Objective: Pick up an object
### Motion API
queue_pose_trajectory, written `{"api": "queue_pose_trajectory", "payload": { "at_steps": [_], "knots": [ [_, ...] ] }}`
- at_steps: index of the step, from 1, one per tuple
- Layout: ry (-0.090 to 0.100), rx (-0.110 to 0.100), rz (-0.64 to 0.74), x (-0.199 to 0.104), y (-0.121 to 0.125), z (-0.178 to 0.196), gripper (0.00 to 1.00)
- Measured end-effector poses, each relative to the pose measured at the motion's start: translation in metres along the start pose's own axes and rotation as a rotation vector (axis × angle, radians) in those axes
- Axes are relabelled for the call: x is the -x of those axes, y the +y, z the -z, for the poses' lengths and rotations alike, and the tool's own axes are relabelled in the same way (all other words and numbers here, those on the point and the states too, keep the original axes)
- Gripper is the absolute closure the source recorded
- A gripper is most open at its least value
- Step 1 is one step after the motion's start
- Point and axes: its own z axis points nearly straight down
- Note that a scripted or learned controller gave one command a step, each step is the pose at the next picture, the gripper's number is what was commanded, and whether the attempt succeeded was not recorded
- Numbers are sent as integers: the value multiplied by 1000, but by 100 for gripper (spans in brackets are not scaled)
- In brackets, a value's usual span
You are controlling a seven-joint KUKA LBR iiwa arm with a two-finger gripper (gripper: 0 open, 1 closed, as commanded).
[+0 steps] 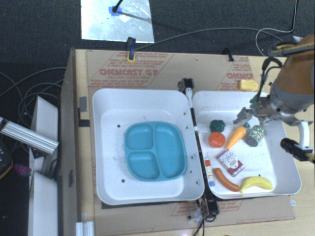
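Left bin (106,132), blue tray (155,150), right bin (288,173), toy food (236,137)

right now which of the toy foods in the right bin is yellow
The banana, lying at the bin's near edge beside the sausage; the carrot and tomato are orange-red.

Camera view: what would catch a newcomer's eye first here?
The blue divided plate lying alone in the left bin stands out most. Next come the toys in the right bin: a carrot, tomato, banana and sausage, with the gripper above them.
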Motion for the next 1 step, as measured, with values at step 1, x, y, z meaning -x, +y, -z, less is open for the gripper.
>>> {"api": "queue_pose_trajectory", "payload": {
  "at_steps": [1],
  "knots": [
    [-3, 11, -3, -13, -3, -75, 0]
  ]
}}
